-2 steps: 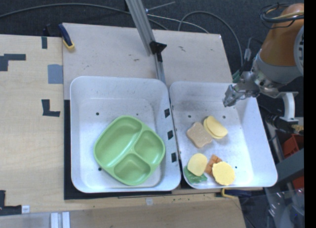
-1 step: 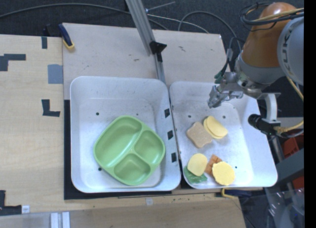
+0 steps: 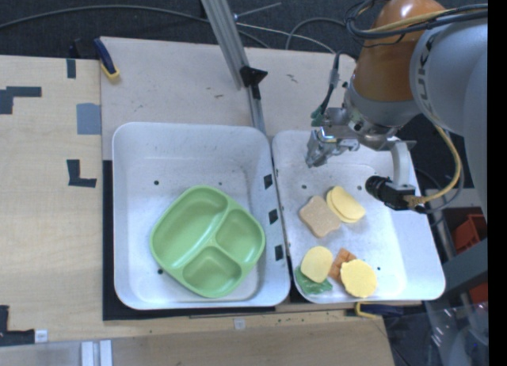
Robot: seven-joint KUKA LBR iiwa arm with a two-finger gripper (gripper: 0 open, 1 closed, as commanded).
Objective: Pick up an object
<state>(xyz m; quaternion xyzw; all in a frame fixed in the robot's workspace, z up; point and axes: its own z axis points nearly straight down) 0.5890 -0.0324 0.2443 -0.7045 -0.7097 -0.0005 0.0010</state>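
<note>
In the right bin (image 3: 412, 261) lie toy food pieces: a tan bread slice (image 3: 318, 215), a pale yellow piece (image 3: 345, 203) beside it, a yellow round piece (image 3: 317, 262), another yellow piece (image 3: 359, 277), a small orange piece (image 3: 343, 260) and a green scrap (image 3: 313, 284). My gripper (image 3: 319, 151) hangs over the back left part of the right bin, above and behind the bread slice, with nothing visibly between its fingers. The left bin (image 3: 135, 150) holds a green divided plate (image 3: 207, 240).
A grey pole (image 3: 230, 32) slants down to the divider between the bins. A blue-and-yellow tool (image 3: 106, 59) lies at the bench's back left. Black cables run behind the bins and along the arm at the right.
</note>
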